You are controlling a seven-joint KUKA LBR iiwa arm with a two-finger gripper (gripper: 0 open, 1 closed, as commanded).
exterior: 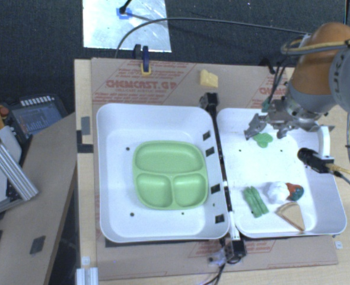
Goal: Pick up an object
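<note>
Reaching in from the right, the grey arm (335, 70) with its orange band lowers its end effector (269, 129) over the far part of the right bin (332, 195), directly above a small green object (262, 139). The dark fingers appear spread, one toward the left of the green piece and one toward its right, with the piece lying on the bin floor just below them and not gripped. Near the front of the same bin lie a ribbed green item (255, 201), a white lump (276, 191) touching a small red-and-teal piece (294, 190), and a tan wedge (292, 215) closest to the front rim. The left bin (113, 135) carries a pale green divided tray (169, 175) with three compartments. Both bins sit side by side on a brown board on the counter (56, 159), where a small yellow block (209, 78) rests behind them.
</note>
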